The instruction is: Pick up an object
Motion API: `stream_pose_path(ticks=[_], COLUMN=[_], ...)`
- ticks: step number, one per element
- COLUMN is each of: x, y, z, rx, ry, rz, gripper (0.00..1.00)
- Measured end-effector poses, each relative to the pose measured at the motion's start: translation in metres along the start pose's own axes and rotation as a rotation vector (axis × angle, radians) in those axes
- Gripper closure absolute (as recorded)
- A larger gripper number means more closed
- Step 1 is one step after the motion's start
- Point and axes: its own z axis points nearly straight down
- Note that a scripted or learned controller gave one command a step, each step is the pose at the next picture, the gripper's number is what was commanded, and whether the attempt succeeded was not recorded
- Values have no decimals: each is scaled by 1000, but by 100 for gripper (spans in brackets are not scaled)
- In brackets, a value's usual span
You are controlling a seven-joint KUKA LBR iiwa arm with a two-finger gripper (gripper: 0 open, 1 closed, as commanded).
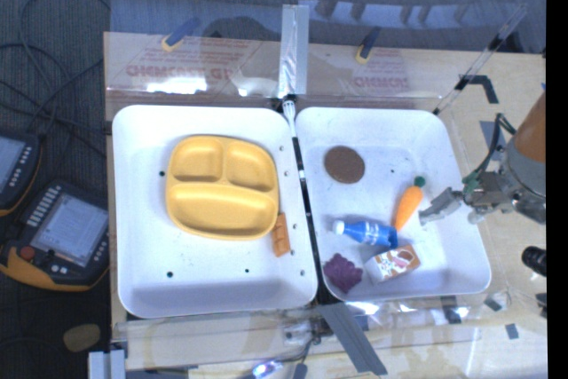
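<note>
Beside the bench
Black cables (35, 58) trail on grey carpet far left; an orange-edged handheld control pendant (55, 235) lies nearer.

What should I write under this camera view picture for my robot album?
Robot gripper reaches beside a toy carrot in the right bin; a yellow plate sits in the left.

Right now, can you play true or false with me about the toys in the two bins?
1. The yellow plate is in the left bin. True.
2. The carrot lies on the plate. False: it is in the right bin.
3. The brown disc is in the right bin. True.
4. The blue bottle stands upright. False: it lies on its side.
5. The gripper is near the carrot. True.
</note>
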Motion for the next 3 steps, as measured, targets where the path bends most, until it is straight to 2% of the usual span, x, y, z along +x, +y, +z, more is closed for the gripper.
stream_pose_path(ticks=[1, 2, 3], x=[40, 40, 40], y=[81, 81, 81], z=[108, 108, 100], rx=[-13, -13, -11], ry=[-7, -7, -6], rz=[-66, -66, -67], gripper=[0, 0, 100])
